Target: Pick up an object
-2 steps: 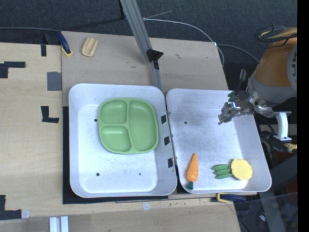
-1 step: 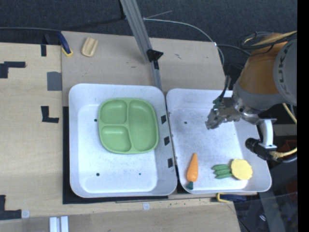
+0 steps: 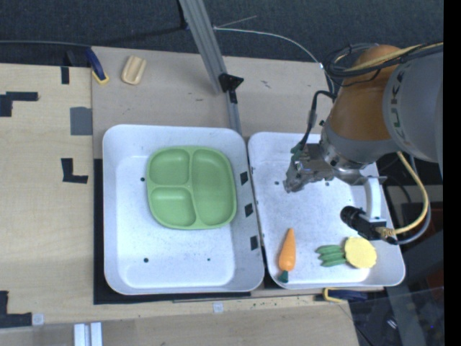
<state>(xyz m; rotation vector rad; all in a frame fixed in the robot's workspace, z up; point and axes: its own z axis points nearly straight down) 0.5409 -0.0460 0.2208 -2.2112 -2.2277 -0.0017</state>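
Wooden bench, two white bins | gripper (image 3: 292, 184) over right bin (image 3: 317, 150), finger state unclear, nothing visibly held | best: descend squarely, straddle toy carrot (image 3: 287, 249) lengthwise

Two bins sit side by side mid-frame. The left bin (image 3: 122, 265) holds a divided plate (image 3: 191, 187) in its upper half. The right bin (image 3: 270, 150) holds a carrot (image 3: 287, 249) near its bottom edge, with a pea pod (image 3: 330, 255) and round piece (image 3: 360, 252) at lower right.

A tan block (image 3: 133, 70) lies on the bench (image 3: 43, 193) beyond the bins.
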